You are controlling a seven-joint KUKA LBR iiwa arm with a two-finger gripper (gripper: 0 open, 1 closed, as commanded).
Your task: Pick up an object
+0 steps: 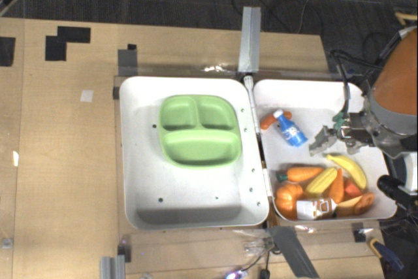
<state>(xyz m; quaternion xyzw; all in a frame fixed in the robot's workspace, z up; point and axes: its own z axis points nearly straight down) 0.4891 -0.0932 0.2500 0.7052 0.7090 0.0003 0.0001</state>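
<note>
Your gripper (324, 139) hangs with fingers apart (nothing between them) — just beyond the banana (348, 166), right bin (307, 91).

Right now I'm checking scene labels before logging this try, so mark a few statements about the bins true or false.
1. A green divided plate lies in the left bin. True.
2. The blue bottle lies on the green plate. False: it lies in the right bin.
3. The gripper hangs over the right bin. True.
4. The banana is gripped between the fingers. False: it lies in the bin, below the gripper.
5. The fruit is piled at the right bin's near end. True.
</note>
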